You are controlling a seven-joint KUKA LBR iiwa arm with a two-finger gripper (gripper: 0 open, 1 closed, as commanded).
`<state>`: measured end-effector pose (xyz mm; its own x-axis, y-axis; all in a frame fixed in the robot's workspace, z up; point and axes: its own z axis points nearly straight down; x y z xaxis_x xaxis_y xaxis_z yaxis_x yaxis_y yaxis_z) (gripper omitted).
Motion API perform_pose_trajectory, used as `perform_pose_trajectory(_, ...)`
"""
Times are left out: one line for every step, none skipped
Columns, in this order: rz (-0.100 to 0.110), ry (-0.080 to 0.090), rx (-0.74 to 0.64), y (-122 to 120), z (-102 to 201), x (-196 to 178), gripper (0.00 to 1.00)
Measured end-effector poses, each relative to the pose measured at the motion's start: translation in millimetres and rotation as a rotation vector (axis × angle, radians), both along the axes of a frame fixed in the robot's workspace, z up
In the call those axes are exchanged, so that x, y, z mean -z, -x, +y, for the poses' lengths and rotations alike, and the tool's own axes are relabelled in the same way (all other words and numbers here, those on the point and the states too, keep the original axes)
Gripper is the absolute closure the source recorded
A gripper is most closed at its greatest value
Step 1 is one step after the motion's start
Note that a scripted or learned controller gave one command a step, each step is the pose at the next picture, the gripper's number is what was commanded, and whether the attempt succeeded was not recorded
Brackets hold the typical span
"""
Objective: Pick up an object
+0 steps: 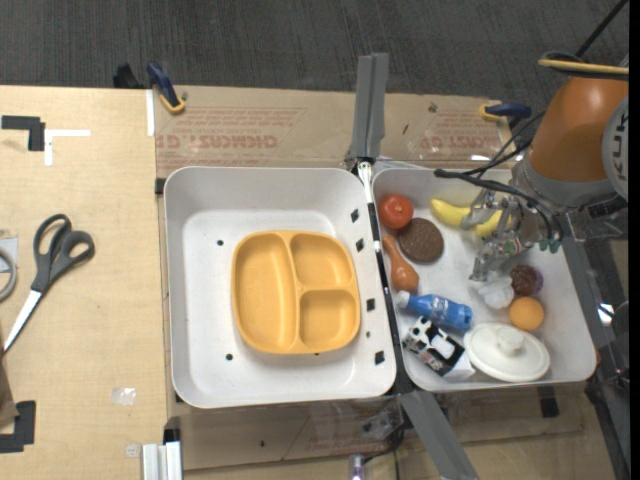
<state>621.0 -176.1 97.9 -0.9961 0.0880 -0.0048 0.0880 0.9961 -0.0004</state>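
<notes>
Hovering claw (492, 265) (right bin (570, 368)); beside banana (455, 211)

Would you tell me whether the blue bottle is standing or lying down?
Lying down: the bottle rests on its side on the right bin's floor.

The right-hand bin (585, 363) holds the pickable clutter. A red tomato (397, 210) sits at its ten o'clock, a brown cookie (421, 240) just beside it, a yellow banana (455, 212) at twelve. An orange carrot (401, 265) lies along nine, a blue bottle (440, 310) near centre, a white lid (508, 351) at five, an orange fruit (526, 313) at four.
</notes>
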Motion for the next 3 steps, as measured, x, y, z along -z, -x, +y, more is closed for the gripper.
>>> perform_pose_trajectory(0.004,-0.001,0.142,-18,85,5,0.00)
perform_pose_trajectory(-0.002,0.000,0.205,-12,20,-1,0.00)
perform_pose_trajectory(0.002,-0.001,0.314,-13,36,4,0.00)
